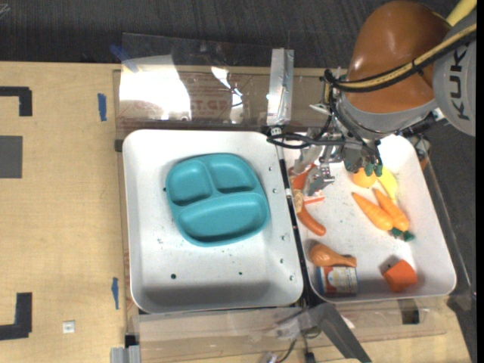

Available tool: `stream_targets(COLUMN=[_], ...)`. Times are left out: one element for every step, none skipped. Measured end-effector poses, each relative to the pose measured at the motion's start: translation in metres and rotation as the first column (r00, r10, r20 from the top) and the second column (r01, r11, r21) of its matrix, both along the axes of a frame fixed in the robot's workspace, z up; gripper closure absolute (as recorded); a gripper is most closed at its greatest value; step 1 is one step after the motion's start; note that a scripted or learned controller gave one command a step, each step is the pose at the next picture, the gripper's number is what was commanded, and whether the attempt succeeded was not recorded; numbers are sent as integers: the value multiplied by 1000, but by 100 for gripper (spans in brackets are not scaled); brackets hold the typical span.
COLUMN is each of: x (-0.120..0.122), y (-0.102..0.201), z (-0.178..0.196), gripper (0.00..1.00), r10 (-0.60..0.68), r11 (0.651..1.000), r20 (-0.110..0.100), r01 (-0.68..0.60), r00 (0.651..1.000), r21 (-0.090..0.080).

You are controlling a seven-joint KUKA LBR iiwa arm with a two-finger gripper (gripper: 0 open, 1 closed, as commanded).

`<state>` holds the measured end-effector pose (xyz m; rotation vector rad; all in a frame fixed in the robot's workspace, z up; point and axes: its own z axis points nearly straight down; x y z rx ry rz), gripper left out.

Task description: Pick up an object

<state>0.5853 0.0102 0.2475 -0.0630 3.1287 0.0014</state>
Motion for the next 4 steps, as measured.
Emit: stream_targets(x=[-1,-69,-77,-16], y=[0,-47,-91,-115], z=[-2,-64,-61,-157], gripper=[0,0,0,0], r10=[1,-37,-90,17], r11=[1000,999,996,1000], r20=[-4,-11,-7,4], r01=[-1,37,90,-17], r00=[1000,999,996,1000], r21=[0,-1,-1,-3])
